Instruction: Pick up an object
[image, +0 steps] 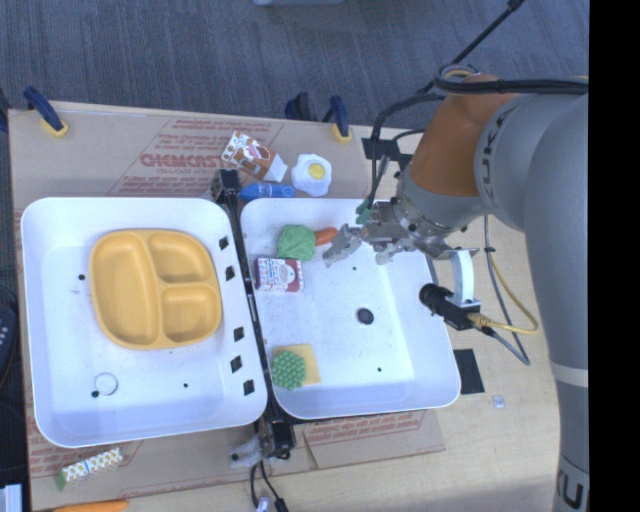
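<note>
My gripper (362, 250) hangs over the back of the right bin (430, 370), its two fingers spread apart with nothing between them. Just left of its left finger lie a small orange carrot (326, 237) and a green leafy toy (295, 242). A red and white carton (278, 274) lies near the bin's left wall. At the front of the bin a green round piece (289, 368) rests on a yellow sponge (308, 362). A small dark disc (365, 317) lies on the bin floor below the gripper.
The left bin (50, 400) holds a yellow divided plate (155, 288) and a small clear ring (105, 383). Behind the bins lie a snack packet (247, 153), a blue item (268, 190) and a fried-egg toy (313, 173). The arm and its cables cover the right side.
</note>
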